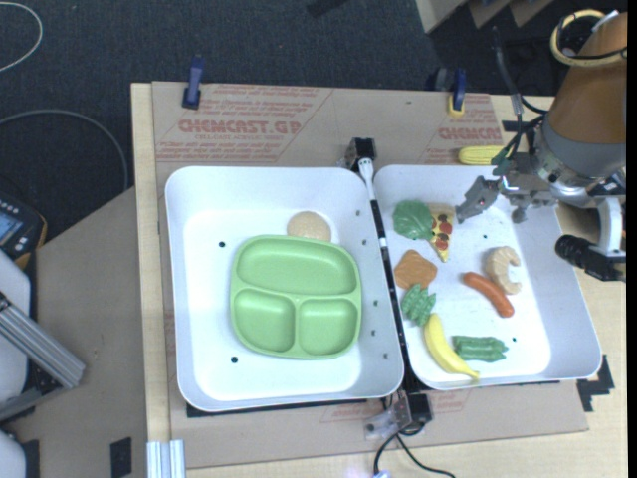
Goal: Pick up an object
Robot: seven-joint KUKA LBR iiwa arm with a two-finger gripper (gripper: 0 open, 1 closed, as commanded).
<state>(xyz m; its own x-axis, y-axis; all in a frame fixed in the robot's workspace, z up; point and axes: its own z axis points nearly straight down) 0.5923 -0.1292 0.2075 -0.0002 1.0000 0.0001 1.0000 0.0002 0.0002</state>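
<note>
Right, over the right bin we go, and the hand hangs above its far end, dark fingers pointing toward the divider between the two bins; whether they are wide or narrow, I cannot tell, and nothing shows between them. Just beside the hand, on the divider side, lies a green leafy piece touching a pizza slice. Nearer the camera from the hand sits a croissant with a red sausage alongside it. Further on toward the front rim, an orange-brown piece, a small green vegetable, a banana and a green pod lie close together. Behind the hand, outside the bin on the surface, rests a yellow corn cob. Well apart, across the divider, the left bin carries a green divided tray and a pale round bun at its far edge.
</note>
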